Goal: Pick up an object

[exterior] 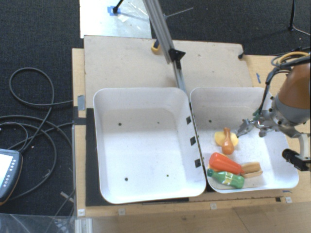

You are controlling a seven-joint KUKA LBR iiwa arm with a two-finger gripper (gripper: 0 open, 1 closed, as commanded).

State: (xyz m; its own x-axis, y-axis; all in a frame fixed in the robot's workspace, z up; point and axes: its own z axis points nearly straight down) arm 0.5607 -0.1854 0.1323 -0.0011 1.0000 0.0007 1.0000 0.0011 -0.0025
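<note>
We are eyeing the carrot point(225, 163) lying lower right in the right bin point(286, 178) | looking light, stiff, slick plastic; we'd be pinching its middle | gripper point(250, 126) hovering above it, grip state unclear

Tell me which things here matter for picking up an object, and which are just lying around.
For the job: gripper; right bin; in it, the yellow and orange piece, orange-red carrot, green bottle, tan piece.

Lying about: left bin, black cables, tablet, metal pole.
</note>
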